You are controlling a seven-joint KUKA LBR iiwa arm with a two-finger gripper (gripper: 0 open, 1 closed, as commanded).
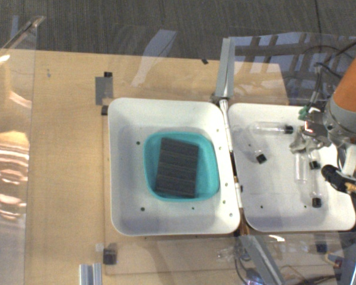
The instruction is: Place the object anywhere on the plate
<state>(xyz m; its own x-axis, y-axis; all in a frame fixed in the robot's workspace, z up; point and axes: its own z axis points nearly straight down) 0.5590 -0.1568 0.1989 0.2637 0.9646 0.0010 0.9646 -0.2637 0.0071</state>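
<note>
**Dark block on the teal plate, arm over the right bin**

From above, the dark ridged block [178, 168] lies flat on the teal plate [210, 171] in the left bin [121, 177]. The gripper [305, 136] hangs over the right bin [273, 209]; it seems to hold nothing, though I cannot tell how far it is spread.

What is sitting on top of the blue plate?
A dark grey ridged block lies flat on the teal plate, which sits inside the left white bin. The block covers the plate's middle, so anything beneath it is hidden.
</note>
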